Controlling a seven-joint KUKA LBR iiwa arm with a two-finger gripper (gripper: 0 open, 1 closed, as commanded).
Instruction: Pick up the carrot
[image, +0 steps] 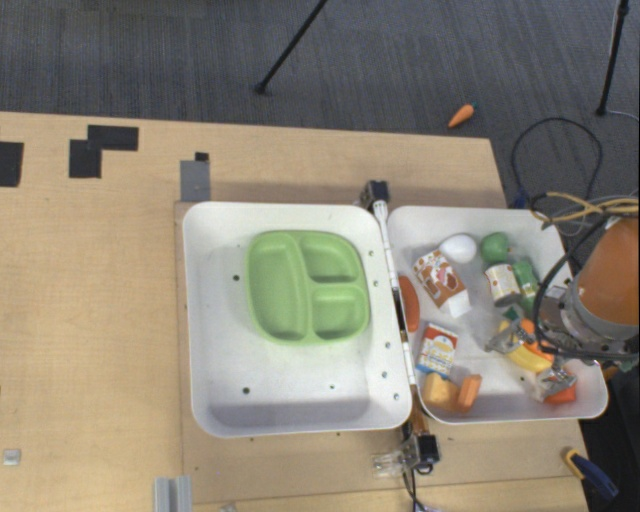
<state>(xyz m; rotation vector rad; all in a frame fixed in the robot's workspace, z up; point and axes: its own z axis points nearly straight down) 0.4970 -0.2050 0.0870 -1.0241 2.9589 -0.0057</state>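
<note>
A short orange carrot (467, 390) lies near the front edge of the right bin (590, 400), beside a tan food piece (437, 388). My gripper (522, 338) reaches in from the right and hangs low over the clutter in that bin's right half. It is roughly a hand's width right of the carrot and a little behind it. Right under the gripper sit a yellow item (531, 359) and a small orange bit (528, 328). The view shows nothing clearly held.
The right bin also holds a red-and-white packet (440, 277), a white ball (460, 247), a green bottle (505, 275), a small carton (437, 349), a reddish sausage (406, 300) and a red piece (561, 393). The left bin (215, 300) holds a green divided plate (306, 286). Another orange piece (459, 116) lies on the floor.
</note>
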